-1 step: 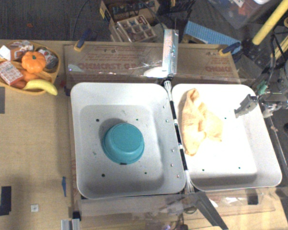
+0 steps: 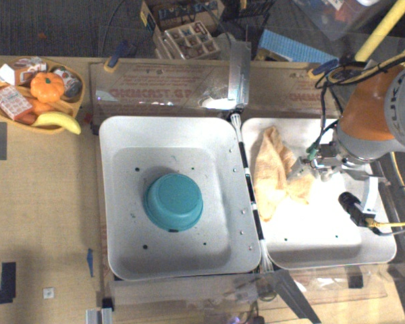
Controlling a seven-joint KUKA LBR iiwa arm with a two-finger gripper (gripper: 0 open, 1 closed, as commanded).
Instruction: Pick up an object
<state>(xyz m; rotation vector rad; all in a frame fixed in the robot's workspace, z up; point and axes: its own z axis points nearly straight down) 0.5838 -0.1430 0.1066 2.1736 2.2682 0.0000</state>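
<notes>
A crumpled tan cloth (image 2: 273, 171) lies along the left side of the right bin (image 2: 324, 248). An upside-down teal bowl (image 2: 175, 201) sits in the middle of the left bin (image 2: 121, 154). My gripper (image 2: 306, 167) reaches in from the right, low over the right bin. Its tip is at the cloth's right edge and seems to touch the fabric there. The grey wrist and orange band (image 2: 368, 117) rise behind it.
A black part with a yellow cable (image 2: 356, 210) hangs over the right bin's right side. A dish of toy fruit with a banana (image 2: 37, 96) stands at the bench's far left. Cardboard walls (image 2: 162, 83) run behind both bins.
</notes>
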